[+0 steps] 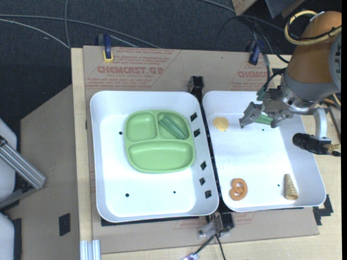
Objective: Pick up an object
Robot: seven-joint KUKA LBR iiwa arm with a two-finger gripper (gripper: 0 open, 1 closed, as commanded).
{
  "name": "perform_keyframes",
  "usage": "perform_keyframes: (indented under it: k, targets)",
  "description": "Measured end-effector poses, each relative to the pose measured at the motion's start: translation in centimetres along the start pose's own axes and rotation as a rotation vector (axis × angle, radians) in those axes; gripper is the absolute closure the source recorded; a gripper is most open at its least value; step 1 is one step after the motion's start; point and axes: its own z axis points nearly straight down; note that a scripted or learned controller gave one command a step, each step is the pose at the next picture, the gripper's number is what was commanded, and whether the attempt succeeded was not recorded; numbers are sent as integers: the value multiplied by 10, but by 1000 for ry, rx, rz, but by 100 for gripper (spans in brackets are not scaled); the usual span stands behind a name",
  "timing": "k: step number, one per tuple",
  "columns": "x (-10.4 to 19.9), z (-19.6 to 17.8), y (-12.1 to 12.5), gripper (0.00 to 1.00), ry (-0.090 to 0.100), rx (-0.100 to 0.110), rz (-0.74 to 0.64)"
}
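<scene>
The arm [313, 47] is reaching in from the upper right of the frame, and its end effector [258, 121] is hanging over the upper part of the right bin [260, 158]. Its two fingers are standing apart, with nothing showing between them.

A small yellow piece [221, 124] is lying in the upper left of the right bin, just to the left of the end effector and apart from it. A pretzel [238, 189] is lying near the lower left corner of that bin, and a tan cone [290, 187] is lying near its lower right corner, its narrow end pointing toward the top of the frame. Both are lying well apart from the end effector.

The left bin [108, 161] is sitting beside the right one, their inner walls meeting near the middle of the frame. It is holding a green divided plate [158, 158], which is lying flat in its upper middle. A darker green oblong piece [173, 125] is resting slantwise in the plate's upper right compartment.

Both bins are sitting on a brown board on the tabletop [141, 64]. Two blue clamps are gripping its far edge, one [108, 46] at the upper left and one [253, 50] toward the upper right.
</scene>
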Motion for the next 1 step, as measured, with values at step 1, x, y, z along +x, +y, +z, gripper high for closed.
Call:
perform_keyframes:
  k: [1]
  targets:
    - [0,-7,3,0,-2,-13,-3]
